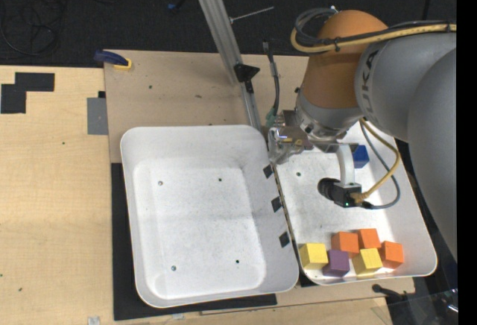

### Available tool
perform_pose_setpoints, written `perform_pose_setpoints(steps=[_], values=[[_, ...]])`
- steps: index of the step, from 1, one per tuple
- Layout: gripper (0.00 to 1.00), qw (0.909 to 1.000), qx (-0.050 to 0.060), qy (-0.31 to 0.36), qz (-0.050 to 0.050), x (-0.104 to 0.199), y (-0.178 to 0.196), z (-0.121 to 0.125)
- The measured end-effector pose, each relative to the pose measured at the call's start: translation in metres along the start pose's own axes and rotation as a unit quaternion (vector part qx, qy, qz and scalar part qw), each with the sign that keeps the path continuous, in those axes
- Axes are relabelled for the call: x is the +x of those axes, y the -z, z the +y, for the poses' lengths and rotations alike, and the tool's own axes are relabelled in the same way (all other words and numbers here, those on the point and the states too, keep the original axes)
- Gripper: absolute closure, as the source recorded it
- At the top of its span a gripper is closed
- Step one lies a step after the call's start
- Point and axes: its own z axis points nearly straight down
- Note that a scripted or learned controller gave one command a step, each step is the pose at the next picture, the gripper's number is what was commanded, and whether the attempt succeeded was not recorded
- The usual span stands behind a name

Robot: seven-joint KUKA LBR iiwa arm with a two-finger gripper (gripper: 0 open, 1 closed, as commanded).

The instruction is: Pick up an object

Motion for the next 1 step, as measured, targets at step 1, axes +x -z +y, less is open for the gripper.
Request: perform_pose_setpoints(steps=[1], values=[[1.0,1.0,-0.002,0.0,0.0,0.0504,0.0148,0.0077]])
